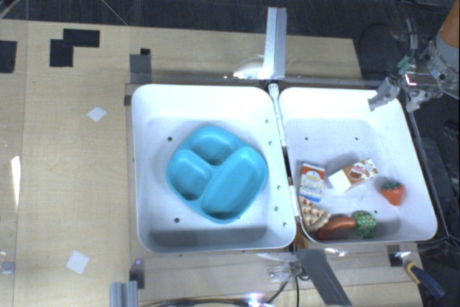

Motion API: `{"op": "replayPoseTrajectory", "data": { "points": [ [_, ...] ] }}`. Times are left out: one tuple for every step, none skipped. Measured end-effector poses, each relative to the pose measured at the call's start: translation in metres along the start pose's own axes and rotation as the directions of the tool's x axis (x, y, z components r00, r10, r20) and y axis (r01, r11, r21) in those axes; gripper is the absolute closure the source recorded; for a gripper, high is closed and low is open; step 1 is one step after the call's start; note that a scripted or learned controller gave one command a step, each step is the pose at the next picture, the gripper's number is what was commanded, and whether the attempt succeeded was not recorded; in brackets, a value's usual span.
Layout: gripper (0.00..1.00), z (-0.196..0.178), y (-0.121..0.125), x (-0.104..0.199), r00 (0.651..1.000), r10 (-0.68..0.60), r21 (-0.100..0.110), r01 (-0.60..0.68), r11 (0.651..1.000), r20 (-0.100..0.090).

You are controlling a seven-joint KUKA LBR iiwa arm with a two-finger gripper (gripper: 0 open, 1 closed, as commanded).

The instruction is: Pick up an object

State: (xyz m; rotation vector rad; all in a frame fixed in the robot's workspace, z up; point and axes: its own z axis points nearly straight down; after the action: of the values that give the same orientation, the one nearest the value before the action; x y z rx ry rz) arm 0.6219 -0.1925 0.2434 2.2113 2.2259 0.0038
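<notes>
The gripper [394,91] hangs over the far right corner of the right bin [338,115], above bare white floor, and whether its jaws are wide or narrow I cannot tell. Nothing is between them. The small things to pick lie bunched along the near edge of that bin, probably because they slid down its sloping floor: a snack packet [311,182], a small carton [359,172], a toy strawberry [392,192], a waffle [313,213], a sausage [335,226] and a green vegetable [365,223]. All sit well apart from the gripper, toward the near side. The left bin [154,126] carries a blue divided plate [217,172] at its middle.
</notes>
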Motion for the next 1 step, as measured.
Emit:
{"op": "replayPoseTrajectory", "data": {
  "points": [
    [0.00,-0.0001,0.0000,0.0000,1.000,0.000,0.000,0.000,1.000,0.000]
  ]
}}
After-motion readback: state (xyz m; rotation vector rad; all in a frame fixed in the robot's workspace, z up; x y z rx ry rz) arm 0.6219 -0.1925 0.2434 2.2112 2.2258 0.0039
